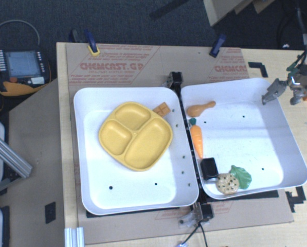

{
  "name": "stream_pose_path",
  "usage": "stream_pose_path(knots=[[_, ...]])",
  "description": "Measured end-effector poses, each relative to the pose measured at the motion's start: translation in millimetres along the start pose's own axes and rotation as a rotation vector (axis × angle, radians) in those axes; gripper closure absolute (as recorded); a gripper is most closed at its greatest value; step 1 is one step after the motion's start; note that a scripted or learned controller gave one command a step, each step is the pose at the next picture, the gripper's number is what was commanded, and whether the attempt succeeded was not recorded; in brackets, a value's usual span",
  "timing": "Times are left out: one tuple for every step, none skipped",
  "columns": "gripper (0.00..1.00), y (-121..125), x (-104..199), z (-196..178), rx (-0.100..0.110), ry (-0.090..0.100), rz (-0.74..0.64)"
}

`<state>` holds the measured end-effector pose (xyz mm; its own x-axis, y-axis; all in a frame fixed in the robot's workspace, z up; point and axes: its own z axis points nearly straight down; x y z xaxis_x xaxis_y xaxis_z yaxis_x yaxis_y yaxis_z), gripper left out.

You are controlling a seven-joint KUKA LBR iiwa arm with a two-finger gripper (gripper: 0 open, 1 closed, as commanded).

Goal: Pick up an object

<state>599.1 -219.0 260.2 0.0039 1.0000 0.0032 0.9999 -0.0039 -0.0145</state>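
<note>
My gripper (pixel 284 94) hangs over the upper right rim of the right bin (pixel 269 143), its two fingers spread open with nothing between them. In the right bin, a tan drumstick (pixel 200 108) lies at the upper left and an orange carrot (pixel 196 140) runs along the left wall. Lower down are a black block (pixel 209 168), a round cookie (pixel 227 183) and a green leafy piece (pixel 242 176), close together. All of these sit well to the left of and below the gripper.
The left bin (pixel 91 184) holds a yellow divided plate (pixel 135 135) with a small brown waffle piece (pixel 162 108) at its upper right edge. Two blue clamps (pixel 93 42) (pixel 217 44) grip the board's far edge. A teach pendant (pixel 19 68) lies far left.
</note>
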Motion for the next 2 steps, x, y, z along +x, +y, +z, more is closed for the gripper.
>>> stream_pose_path(knots=[[0.00,2,1,-9,-0.014,-0.003,-0.004],[0.00,7,1,33,-0.011,-0.002,-0.004]])
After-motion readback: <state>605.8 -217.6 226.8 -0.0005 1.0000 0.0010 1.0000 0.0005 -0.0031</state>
